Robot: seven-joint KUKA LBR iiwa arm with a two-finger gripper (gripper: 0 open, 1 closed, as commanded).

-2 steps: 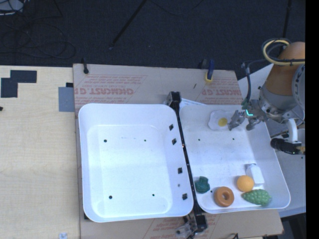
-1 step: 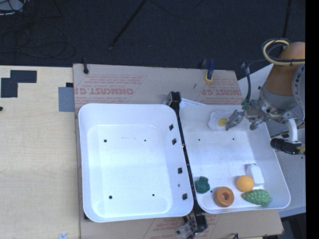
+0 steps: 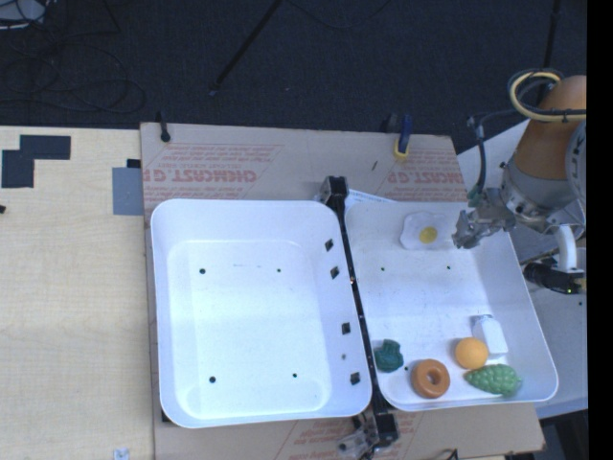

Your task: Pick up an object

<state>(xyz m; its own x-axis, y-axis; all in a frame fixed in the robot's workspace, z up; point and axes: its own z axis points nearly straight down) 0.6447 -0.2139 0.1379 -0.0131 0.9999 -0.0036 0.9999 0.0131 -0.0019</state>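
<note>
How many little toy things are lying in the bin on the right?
6: a fried egg near the far edge by the gripper; at the near edge, a dark green piece, doughnut, orange ball, small white item and green bumpy piece.

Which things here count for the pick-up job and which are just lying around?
For the job: claw, fried egg toy, orange ball, doughnut, green bumpy toy, dark green toy, small white item.

Lying about: left bin, blue clamp, cardboard.

From where I reach in, the flat brown cardboard sheet (image 3: 287, 166) under my two bins carries red print, upside down to the camera: "CHEMCAST", once behind each bin.
</note>
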